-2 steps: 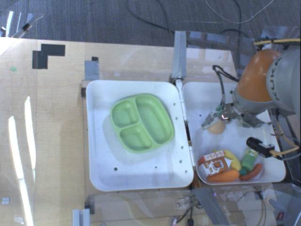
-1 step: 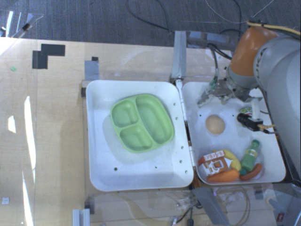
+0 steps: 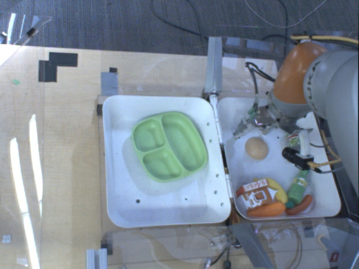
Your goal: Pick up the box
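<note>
The box (image 3: 257,194) lies at the right bin's (image 3: 231,150) near edge, well apart from the tool (image 3: 251,124) hovering at its far side, fingers spread, pinching nothing; box orange-and-white, flat, touching a banana (image 3: 278,190).

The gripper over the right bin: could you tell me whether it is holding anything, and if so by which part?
Nothing is held. The gripper hangs open above bare bin floor; the box lies apart at the near end.

Box (image 3: 258,194) in right bin (image 3: 235,116)
</note>
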Tool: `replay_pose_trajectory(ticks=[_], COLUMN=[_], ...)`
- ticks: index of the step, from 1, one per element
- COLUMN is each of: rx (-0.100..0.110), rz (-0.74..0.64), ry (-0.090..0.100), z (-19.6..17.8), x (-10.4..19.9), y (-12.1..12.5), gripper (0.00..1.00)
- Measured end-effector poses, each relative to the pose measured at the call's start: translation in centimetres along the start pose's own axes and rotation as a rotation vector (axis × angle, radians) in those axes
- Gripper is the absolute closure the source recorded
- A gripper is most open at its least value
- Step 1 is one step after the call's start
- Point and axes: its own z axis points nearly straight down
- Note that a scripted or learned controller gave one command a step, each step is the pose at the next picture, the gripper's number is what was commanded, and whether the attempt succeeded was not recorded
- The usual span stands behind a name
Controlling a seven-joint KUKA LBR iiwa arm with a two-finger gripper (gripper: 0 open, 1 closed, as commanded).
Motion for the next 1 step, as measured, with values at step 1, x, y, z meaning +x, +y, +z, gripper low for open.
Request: replay_pose_trajectory(ticks=[1], rx=[0.0], rz=[-0.003], ry=[-0.001], z=[0.01], x=[0.6], y=[0.78], gripper=[0.0])
